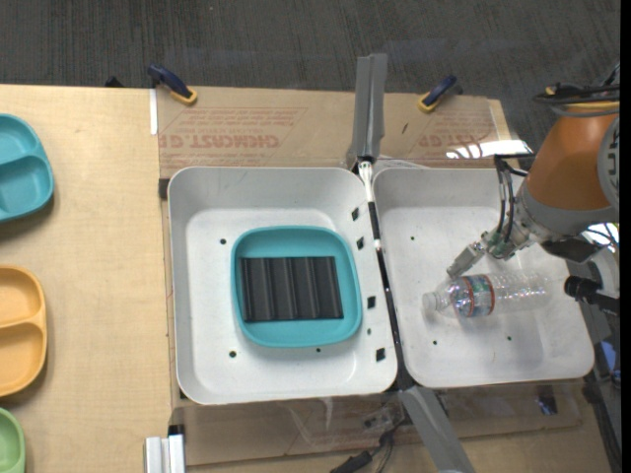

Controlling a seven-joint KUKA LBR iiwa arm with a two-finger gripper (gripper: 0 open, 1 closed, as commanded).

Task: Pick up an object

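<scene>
gripper poised over the bottle

camera view: a clear plastic water bottle (485, 296) lies on its side in the right bin (434, 358), cap toward nine o'clock. the gripper (473, 257) hangs just at its eleven o'clock, apart from it; whether it is parted or closed i cannot tell. this looks like the approach step; next it needs to drop squarely over the bottle's body.

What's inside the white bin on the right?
A clear plastic bottle lies on its side in the right bin, with the end effector just above it. The arm covers the bin's far right corner, so that spot stays hidden.
</scene>
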